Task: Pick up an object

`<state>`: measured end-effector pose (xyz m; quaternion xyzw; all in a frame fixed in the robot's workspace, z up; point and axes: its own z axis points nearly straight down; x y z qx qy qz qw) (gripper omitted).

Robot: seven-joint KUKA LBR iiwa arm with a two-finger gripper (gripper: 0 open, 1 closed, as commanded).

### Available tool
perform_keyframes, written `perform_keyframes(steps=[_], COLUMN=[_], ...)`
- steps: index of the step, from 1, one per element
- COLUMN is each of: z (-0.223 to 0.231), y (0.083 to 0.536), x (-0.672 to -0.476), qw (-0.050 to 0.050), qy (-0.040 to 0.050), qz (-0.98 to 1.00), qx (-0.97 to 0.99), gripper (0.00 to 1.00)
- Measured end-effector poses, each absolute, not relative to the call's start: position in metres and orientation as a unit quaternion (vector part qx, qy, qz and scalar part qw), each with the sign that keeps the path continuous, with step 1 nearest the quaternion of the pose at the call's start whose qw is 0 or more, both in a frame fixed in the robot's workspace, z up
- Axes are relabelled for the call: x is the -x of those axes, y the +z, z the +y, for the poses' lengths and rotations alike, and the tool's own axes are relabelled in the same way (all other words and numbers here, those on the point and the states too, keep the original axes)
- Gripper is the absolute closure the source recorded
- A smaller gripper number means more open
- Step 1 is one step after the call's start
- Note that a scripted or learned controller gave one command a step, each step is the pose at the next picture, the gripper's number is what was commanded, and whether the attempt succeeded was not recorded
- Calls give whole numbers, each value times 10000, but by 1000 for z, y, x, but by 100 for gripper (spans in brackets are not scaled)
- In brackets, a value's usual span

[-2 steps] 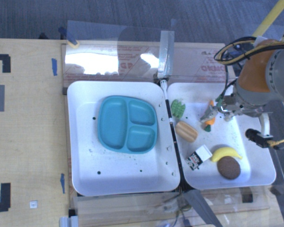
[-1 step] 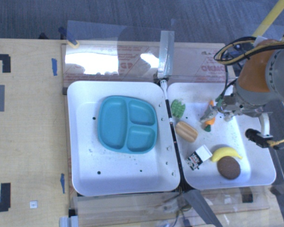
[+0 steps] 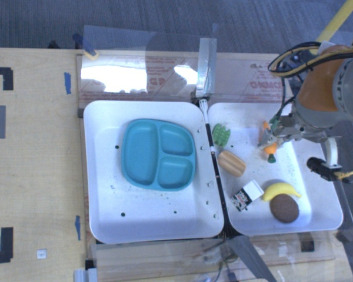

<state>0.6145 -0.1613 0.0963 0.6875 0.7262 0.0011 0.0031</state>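
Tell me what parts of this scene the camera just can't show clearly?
- Gripper: the arm's wrist covers it from above, so its finger state is unreadable.
- Small orange item under the gripper: too small and half hidden to identify.
- Black-and-white packet: print too small to read.
- Brown round object: overlaps the banana, hiding part of it.

floor (image 3: 165, 4): grey-blue carpet | bench (image 3: 35, 157): pale wood, black marks

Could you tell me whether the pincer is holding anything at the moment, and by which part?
It cannot be told. The pincer is low in the right bin, right at a small orange object, but the view is too small to show a hold.
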Motion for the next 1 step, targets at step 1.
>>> perform_keyframes(steps=[1], z=[-51], y=[202], x=[-636], qw=[17], qy=[36], qz=[7161], qx=[-6980], gripper=[100])
